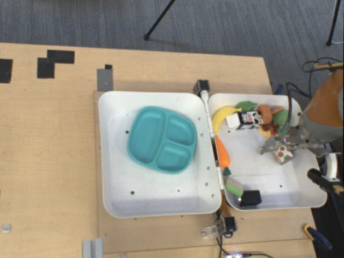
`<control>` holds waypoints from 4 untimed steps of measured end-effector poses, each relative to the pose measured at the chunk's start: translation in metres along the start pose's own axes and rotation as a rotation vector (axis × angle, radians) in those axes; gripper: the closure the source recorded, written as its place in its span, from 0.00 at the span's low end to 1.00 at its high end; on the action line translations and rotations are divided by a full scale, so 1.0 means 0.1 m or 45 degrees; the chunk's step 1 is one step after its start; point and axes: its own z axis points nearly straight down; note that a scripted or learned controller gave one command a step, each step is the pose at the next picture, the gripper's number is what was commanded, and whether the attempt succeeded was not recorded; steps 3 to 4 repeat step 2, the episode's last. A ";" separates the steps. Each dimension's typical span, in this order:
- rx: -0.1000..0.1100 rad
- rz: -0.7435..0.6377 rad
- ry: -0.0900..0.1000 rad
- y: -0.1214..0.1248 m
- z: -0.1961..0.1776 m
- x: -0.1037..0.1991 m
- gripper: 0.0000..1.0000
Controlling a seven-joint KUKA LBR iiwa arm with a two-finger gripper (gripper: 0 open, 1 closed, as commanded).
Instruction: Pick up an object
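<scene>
1. Pincer [275, 147] of mine is hanging low over the right bin [301, 200], near its right wall; I cannot tell how it is set.
2. Just beside it a small white cube with red marks [282, 155] is lying on the bin floor.
3. Along the far wall a banana [222, 115], a green piece [246, 106], a white box [242, 119] and orange toys [270, 115] are crowding together.
4. A carrot [222, 152] is lying against the left wall, and a black block [250, 198] is sitting at the near edge.
5. In the left bin [115, 198] a teal divided plate [161, 139] is resting.
6. Both bins are sitting on the wooden desk [48, 160].
</scene>
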 end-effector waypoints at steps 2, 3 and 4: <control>0.001 -0.001 -0.002 -0.09 -0.80 0.84 1.00; 0.001 -0.001 -0.002 -0.09 -0.80 0.84 1.00; 0.001 -0.001 -0.002 -0.09 -0.80 0.84 1.00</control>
